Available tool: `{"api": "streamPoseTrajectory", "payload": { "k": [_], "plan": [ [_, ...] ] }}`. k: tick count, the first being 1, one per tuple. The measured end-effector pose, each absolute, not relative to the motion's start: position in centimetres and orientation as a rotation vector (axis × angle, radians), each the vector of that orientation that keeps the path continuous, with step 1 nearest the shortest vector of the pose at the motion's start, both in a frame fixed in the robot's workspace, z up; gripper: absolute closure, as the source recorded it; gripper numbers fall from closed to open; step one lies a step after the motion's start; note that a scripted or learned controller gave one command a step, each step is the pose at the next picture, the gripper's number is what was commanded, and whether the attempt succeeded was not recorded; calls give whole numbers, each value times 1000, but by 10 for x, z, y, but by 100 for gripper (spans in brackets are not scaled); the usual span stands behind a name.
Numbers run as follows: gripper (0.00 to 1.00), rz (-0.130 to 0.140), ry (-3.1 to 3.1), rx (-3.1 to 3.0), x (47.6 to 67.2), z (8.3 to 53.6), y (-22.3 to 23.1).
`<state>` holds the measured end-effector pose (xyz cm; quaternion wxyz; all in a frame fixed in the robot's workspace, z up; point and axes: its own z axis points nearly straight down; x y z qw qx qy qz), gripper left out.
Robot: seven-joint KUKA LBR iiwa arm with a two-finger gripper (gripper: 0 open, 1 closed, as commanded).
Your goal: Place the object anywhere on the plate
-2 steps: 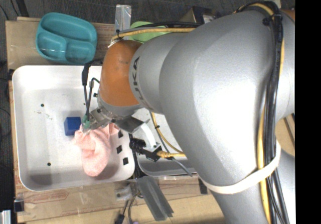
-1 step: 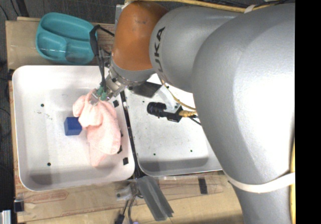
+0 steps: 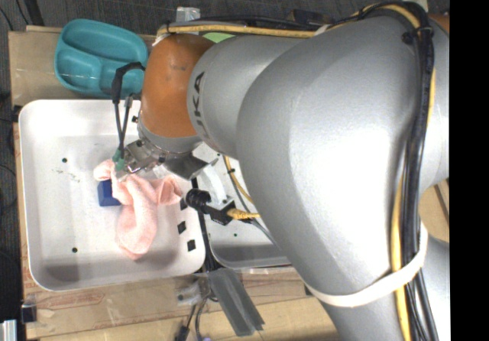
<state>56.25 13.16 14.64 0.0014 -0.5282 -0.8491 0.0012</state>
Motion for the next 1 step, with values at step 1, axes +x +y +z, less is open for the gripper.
{"api": "streamPoseTrajectory", "payload": {
  "k": [1],
  "plan": [
    [100, 2, -2656, -1675, 517, 186, 120]
  ]
}}
